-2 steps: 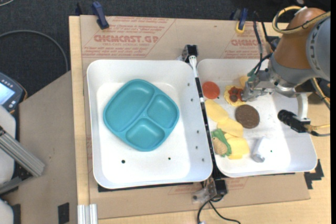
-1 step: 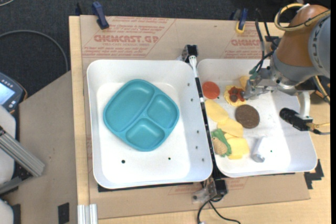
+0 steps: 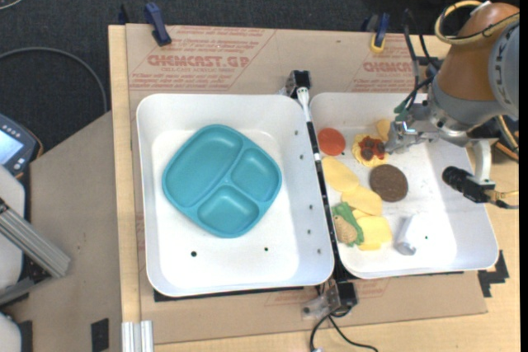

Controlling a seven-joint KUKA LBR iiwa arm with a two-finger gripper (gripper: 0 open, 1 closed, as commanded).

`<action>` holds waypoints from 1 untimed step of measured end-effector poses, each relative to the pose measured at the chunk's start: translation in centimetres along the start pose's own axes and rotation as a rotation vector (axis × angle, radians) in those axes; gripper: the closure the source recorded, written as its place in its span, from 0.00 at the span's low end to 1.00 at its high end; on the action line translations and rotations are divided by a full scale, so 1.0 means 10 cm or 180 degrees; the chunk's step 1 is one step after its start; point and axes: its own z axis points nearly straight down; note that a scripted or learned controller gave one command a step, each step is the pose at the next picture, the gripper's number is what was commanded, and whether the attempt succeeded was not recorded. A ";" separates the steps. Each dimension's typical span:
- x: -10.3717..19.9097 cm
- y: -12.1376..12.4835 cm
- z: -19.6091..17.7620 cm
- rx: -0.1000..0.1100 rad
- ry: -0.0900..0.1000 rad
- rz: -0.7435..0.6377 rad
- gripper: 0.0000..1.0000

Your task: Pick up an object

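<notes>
The right bin holds several small things. An orange-red disc lies at its left, with a yellow and red piece beside it. A brown round patty sits mid-bin. Yellow pieces run down the left side, next to a green item. A small grey object rests near the front. My gripper hangs low over the back of this bin, just right of the yellow and red piece. Nothing is visibly held in it.
A teal divided plate lies in the left bin. The ridge where the two bins meet runs between them. The arm's orange band sits above the right bin's back corner. Bare white floor lies at the right bin's front right.
</notes>
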 end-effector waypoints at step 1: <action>0.00 0.01 -0.10 -0.0009 -0.0002 0.0004 1.00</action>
